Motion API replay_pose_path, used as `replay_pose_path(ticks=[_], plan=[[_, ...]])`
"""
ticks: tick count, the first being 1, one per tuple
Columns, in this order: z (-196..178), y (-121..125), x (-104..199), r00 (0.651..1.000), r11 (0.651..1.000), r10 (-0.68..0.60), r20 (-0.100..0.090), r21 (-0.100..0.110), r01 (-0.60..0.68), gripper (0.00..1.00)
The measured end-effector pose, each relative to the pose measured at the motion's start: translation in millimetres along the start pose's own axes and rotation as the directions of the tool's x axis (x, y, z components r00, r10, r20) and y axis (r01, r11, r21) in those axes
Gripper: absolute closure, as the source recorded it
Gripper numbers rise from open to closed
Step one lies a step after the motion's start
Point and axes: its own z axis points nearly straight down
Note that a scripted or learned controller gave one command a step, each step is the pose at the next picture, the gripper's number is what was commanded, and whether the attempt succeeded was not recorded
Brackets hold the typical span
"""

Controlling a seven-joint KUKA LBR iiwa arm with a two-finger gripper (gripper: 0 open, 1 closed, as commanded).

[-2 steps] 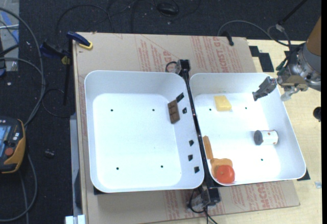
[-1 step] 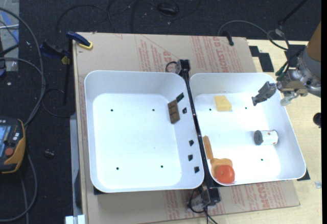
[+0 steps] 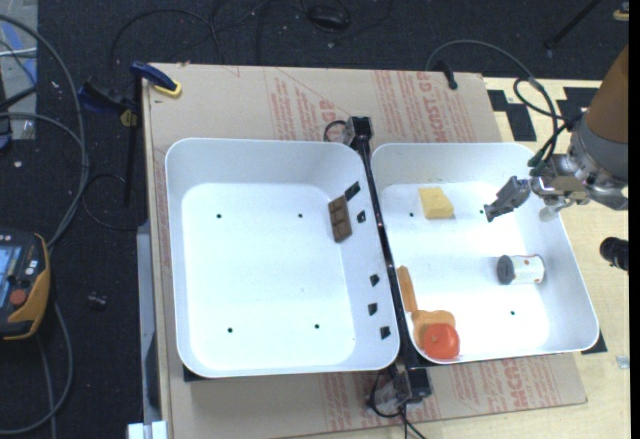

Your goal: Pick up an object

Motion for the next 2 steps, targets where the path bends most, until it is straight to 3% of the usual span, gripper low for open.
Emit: replay_pose_path(ticks=[1, 2], plan=[[-4.0, -24.1, 32.3, 1.0, 1.0, -0.002, 0.0, -0.003, 0.002, 0.0], [-13.9, -24.0, 31.2, 1.0, 1.0, 0.0, 0.001, -0.003, 0.0, 1.0]])
